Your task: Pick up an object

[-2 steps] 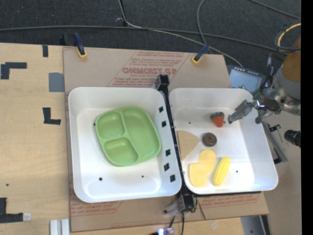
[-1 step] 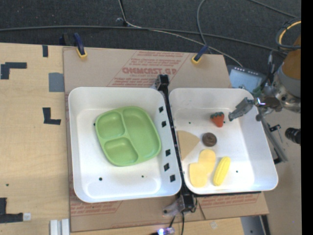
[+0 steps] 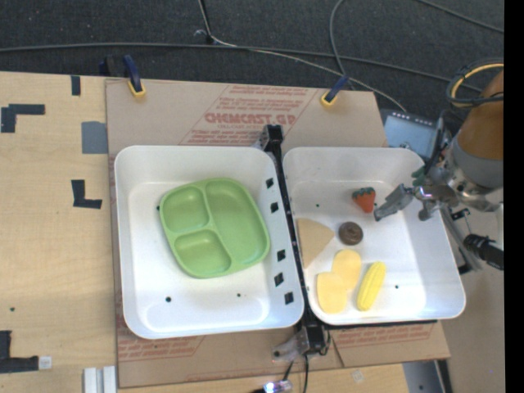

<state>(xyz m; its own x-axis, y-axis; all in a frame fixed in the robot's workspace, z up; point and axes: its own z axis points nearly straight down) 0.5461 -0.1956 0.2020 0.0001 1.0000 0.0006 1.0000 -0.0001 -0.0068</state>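
The right-hand shallow white bin (image 3: 426,297) holds the loose objects. A small red-orange strawberty-like toy with a green top (image 3: 364,197) lies near the bin's middle, apart from the others. Below it sits a round dark brown disc (image 3: 351,233), just beside a pale tan wedge-shaped piece (image 3: 313,237) on its left. Toward the front, a pale yellow rounded block (image 3: 337,281) touches a bright yellow ribbed corn-cob toy (image 3: 371,286) on its right.

The grey two-finger gripper (image 3: 407,202) hangs over the bin's right part, just right of the strawberry toy, fingers spread apart and grasping nothing.

The left white bin (image 3: 135,219) carries a light green plastic divided plate (image 3: 214,227). Both bins rest on a brown cardboard sheet (image 3: 246,113) on the wooden surface (image 3: 49,244).
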